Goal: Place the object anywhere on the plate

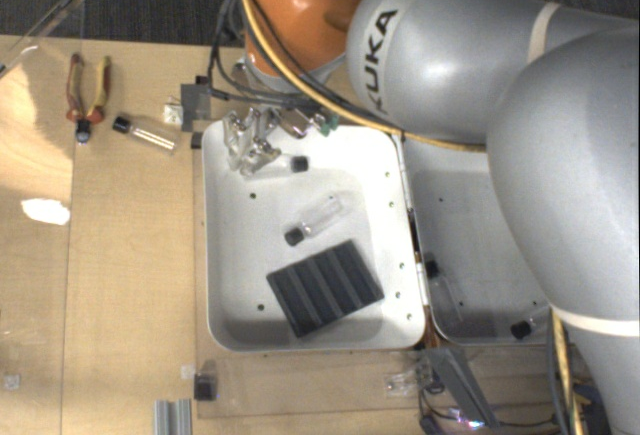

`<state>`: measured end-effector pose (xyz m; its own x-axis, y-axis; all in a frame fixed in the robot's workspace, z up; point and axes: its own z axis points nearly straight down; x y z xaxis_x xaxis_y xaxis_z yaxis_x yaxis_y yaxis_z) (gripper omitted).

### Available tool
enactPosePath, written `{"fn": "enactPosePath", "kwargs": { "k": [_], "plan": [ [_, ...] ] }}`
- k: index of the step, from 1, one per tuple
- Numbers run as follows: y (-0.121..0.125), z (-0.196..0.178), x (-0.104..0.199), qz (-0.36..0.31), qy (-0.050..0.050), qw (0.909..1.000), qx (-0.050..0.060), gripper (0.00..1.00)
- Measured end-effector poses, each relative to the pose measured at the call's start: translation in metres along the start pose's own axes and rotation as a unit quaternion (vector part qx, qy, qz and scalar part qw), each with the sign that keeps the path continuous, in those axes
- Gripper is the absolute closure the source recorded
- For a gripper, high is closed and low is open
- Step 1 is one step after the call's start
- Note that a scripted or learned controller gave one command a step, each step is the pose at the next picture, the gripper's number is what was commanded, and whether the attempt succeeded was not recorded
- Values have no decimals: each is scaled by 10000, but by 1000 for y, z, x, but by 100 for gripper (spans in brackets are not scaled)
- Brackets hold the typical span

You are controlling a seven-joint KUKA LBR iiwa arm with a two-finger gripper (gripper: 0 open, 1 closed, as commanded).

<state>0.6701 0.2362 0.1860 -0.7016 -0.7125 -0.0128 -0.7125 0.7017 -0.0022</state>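
Observation:
A clear vial (pixel 322 213) with a black cap lies on its side in the middle of the left bin (pixel 385 173). Just below it, a black ribbed plate (pixel 325 289) rests flat at a slant near the bin's front wall. My gripper (pixel 248 149) hangs over the bin's far left corner, up and to the left of the vial and well apart from it. Nothing shows between its metal tips. A small black block (pixel 298 164) lies just right of the gripper.
The right bin (pixel 470 263) is largely covered by my arm; small black bits (pixel 520 329) lie in it. On the bench to the left are red-handled pliers (pixel 88 91) and another capped vial (pixel 146 132).

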Motion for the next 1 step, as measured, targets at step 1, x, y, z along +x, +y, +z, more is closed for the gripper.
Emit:
{"fn": "enactPosePath", "kwargs": {
  "k": [1],
  "plan": [
    [15,88,42,-299,3,9996,-3,100]
  ]
}}
